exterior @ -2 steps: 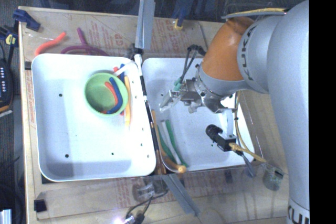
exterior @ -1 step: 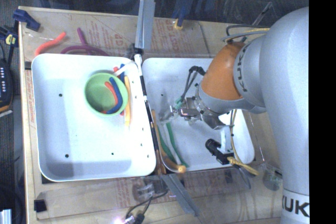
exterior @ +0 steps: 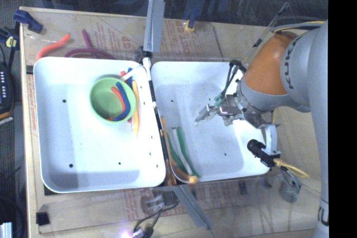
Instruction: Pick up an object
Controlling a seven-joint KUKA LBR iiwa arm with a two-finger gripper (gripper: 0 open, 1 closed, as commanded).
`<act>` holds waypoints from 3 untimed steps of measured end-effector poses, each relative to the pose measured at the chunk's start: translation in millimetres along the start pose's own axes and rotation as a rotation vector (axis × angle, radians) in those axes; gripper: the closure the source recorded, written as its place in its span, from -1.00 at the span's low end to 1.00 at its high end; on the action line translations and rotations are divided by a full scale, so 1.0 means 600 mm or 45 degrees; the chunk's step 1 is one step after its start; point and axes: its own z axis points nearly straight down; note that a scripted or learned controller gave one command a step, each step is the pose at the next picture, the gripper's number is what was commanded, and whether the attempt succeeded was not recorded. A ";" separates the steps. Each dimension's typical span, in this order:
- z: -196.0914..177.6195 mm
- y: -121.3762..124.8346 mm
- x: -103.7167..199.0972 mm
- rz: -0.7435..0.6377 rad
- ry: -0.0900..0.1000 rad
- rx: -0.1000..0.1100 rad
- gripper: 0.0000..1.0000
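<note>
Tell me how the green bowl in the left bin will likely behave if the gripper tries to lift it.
The green bowl looks like thin plastic, so probably light and stiff. It sits open side up, so a rim pinch may tilt it. The loose coloured pieces resting inside would likely slide or spill if it tips.

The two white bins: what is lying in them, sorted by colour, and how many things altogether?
Green: 2, the bowl in the left bin and the long stick in the right bin.
Red: 1, the curved piece in the bowl.
Yellow or orange: 1, the stick beside the bowl.
Total: 4.
</note>
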 end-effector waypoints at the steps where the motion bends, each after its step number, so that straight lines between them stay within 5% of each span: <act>1: 0.017 0.152 0.014 -0.038 0.000 0.000 -1.00; 2: 0.044 0.042 0.052 -0.028 0.000 0.003 -1.00; 3: 0.100 0.020 0.102 -0.109 -0.001 0.002 -1.00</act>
